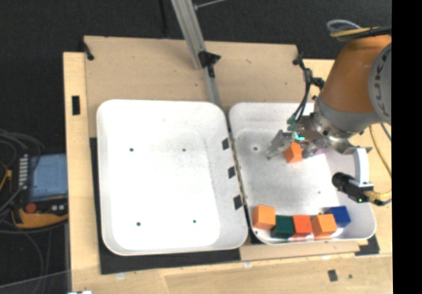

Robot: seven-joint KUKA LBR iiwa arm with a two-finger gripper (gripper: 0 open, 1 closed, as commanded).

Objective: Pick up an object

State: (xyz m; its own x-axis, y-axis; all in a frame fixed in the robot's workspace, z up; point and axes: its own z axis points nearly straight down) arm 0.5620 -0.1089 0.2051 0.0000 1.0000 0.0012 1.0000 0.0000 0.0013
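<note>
**A:** Where are you, and what have you got?

**B:** I am over the right bin (pixel 247 129), my gripper (pixel 288 146) hanging a little past its middle toward twelve o'clock. An orange block (pixel 293 153) sits right at my fingertips, touching or nearly so. It looks lodged between them, but from this height I cannot tell whether I am clamped on it or merely standing over it.

**A:** Which way does it lie from you?

**B:** Barely off at all: just toward four o'clock of my tips. It looks roughly cubic and a bit tilted, so I judge no long axis matters; my grey fingers (pixel 277 146) reach out toward nine o'clock of it.

**A:** And the rest?

**B:** Along the six o'clock wall of the same bin there is a row: an orange cube (pixel 264 216), a green cube (pixel 284 226), two more orange ones, and a blue cube (pixel 339 215). All well apart from me. The left bin (pixel 105 154) lies at nine o'clock.
</note>
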